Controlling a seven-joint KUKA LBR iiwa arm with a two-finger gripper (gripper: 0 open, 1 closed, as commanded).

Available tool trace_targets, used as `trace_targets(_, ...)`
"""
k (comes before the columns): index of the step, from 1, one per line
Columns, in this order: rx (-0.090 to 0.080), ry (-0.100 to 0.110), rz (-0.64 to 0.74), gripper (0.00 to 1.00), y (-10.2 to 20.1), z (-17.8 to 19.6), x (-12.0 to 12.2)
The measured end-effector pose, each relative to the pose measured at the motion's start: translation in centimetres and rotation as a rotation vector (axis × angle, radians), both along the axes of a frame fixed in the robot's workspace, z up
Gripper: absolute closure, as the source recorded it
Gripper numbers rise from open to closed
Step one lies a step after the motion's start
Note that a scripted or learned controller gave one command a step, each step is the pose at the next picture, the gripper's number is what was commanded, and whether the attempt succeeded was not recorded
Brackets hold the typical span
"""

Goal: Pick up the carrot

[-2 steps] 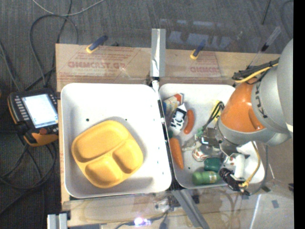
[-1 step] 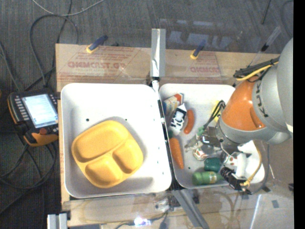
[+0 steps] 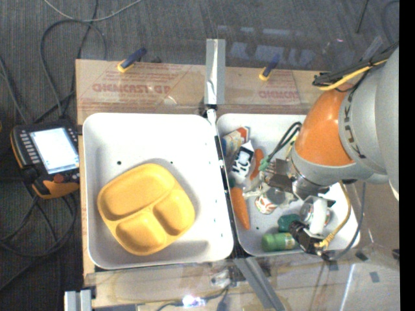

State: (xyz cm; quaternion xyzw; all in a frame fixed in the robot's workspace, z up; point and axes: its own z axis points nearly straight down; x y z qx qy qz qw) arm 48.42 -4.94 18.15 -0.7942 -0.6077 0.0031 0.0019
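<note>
The carrot (image 3: 240, 207) is a long orange piece lying along the left wall of the right bin (image 3: 249, 248), pointing toward the front. My gripper (image 3: 273, 181) hangs over the middle of that bin, just right of the carrot's upper end, among cluttered items. The grey wrist with its orange band (image 3: 324, 138) hides the bin's right half. Nothing can be made out in the gripper's grasp.
A yellow divided plate (image 3: 146, 207) lies in the left bin (image 3: 97, 135). The right bin also holds a green can-like object (image 3: 279, 241), a shorter orange stick (image 3: 259, 161), a black-and-white packet (image 3: 242, 161) and a small round tin (image 3: 264, 203). A tablet (image 3: 52, 149) sits off the bench's left side.
</note>
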Motion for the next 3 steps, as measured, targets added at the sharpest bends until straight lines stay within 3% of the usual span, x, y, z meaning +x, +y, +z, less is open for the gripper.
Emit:
trace_targets(1,-0.001,0.000,-0.099,1.00,7.1,1.0,-0.1)
trace_targets(2,-0.003,0.001,-0.173,1.00,-1.2,0.0,-0.2)
trace_targets(3,-0.002,0.001,-0.290,1.00,3.7,0.0,-0.1)
